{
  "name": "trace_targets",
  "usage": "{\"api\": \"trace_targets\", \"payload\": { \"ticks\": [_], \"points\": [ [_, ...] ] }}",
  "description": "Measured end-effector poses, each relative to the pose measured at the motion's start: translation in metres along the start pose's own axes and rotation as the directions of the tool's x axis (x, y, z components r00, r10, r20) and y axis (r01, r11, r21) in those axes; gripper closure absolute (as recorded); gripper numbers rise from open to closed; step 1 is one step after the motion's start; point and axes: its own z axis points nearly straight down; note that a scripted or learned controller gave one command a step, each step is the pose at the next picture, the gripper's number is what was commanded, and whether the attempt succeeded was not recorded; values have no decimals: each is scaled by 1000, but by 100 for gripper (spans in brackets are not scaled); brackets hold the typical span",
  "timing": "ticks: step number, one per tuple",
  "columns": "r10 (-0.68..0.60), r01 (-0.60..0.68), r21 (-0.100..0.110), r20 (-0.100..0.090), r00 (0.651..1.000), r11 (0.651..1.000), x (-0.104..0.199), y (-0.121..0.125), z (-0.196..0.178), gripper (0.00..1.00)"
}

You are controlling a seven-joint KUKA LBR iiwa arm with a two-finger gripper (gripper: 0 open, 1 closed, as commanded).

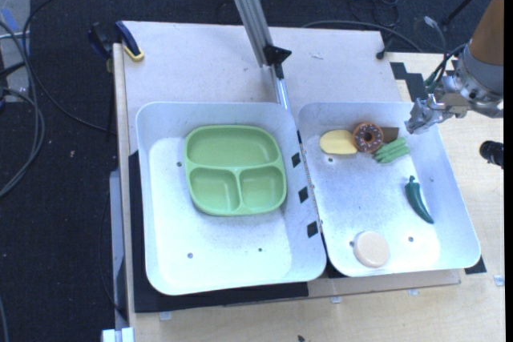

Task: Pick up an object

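Grey gripper (418, 118) hovers over the right bin's (457, 196) far corner; finger spread cannot be told.

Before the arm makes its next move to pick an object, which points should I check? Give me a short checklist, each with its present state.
1. Gripper is over the right bin: ok, it sits at the bin's upper right edge.
2. Nothing between its fingers: cannot tell, too small and blurred.
3. A target lies free of the others: ok, the green pepper and the cream round piece each lie alone.
4. The cluster is easy to grasp: not ok, the yellow piece, donut and green leafy piece lie packed together.
5. Left bin needs no attention: ok, it holds the green divided plate, apart from the arm.
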Motion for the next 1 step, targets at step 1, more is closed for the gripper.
{"api": "trace_targets", "payload": {
  "ticks": [1],
  "points": [
    [-1, 1, 3, -1, 1000, 1000, 0, 1, -41, 100]
  ]
}}
